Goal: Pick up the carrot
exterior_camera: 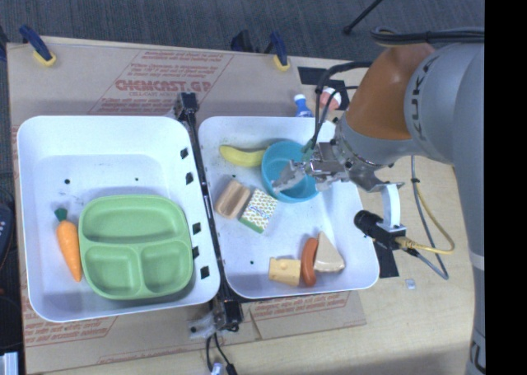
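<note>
The carrot (pixel 68 248), orange with a small green top, lies along the left wall of the left bin (pixel 49 138), just left of the green divided plate (pixel 136 246). My gripper (pixel 295 177) hangs far from it in the right bin (pixel 350 278), over the blue bowl (pixel 284 159). Its metal fingers (pixel 282 181) stand open above the bowl's inside, and I see nothing between them.
The right bin also holds a banana (pixel 240 155), a tan block (pixel 232 198), a patterned packet (pixel 259 211), a cheese piece (pixel 285 271), a red sausage (pixel 309 260) and a pale wedge (pixel 328 255). A black divider (pixel 202 208) separates the bins.
</note>
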{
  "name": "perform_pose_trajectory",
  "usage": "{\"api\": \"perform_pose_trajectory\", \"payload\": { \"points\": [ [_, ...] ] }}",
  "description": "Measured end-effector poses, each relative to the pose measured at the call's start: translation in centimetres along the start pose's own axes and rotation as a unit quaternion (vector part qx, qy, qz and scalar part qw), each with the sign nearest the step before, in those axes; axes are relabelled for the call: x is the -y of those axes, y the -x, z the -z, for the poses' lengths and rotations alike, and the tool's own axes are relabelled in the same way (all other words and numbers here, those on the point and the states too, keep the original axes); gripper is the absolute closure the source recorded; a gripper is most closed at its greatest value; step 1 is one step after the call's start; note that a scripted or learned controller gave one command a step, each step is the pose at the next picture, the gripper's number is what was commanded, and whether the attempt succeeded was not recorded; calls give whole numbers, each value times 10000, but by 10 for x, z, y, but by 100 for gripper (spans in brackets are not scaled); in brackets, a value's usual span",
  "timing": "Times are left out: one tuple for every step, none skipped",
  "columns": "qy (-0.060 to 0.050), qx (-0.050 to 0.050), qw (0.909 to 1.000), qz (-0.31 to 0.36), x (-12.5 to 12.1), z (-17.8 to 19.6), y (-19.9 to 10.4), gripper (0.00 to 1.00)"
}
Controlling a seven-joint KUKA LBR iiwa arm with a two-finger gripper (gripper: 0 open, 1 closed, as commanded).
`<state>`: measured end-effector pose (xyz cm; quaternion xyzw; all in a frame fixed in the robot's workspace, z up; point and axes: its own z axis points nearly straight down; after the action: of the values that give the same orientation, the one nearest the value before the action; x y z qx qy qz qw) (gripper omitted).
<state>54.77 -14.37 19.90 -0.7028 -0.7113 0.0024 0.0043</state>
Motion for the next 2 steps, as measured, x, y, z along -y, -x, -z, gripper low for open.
{"api": "perform_pose_trajectory", "payload": {
  "points": [
    [63,-11,9843,-1764,38,-103,-13,0],
    [89,0,9994,-348,65,-101,34,0]
  ]
}}
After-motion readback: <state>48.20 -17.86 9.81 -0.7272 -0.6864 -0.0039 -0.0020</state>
